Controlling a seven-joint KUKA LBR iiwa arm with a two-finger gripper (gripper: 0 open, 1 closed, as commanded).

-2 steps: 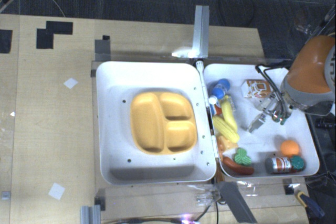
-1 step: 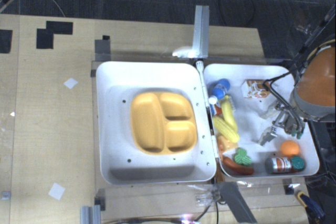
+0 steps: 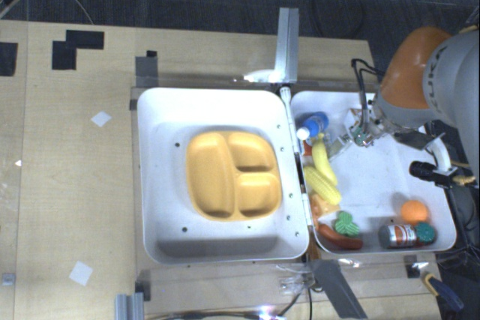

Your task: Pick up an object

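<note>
The right bin (image 3: 375,176) holds one banana (image 3: 320,159), one corn cob (image 3: 322,183), one blue bottle (image 3: 313,122) and one hot dog (image 3: 339,237) along its left wall, and one can (image 3: 397,234) and one orange (image 3: 413,211) near its front right corner. Its middle lies bare. The gripper (image 3: 363,135) hangs near the bin's back edge; its opening cannot be told. The left bin (image 3: 165,161) holds one yellow tray (image 3: 232,174).

A: What did the arm (image 3: 450,82) look like?
B: Grey rounded casing, with a glossy orange band (image 3: 409,75) bulging above the wrist.
A: Cabling?
B: Thin black cables looped off the wrist. Black fittings sat lower on the body.
A: End effector (image 3: 362,135)?
B: Small, metallic, some greenish bits. Too small for detail.
</note>
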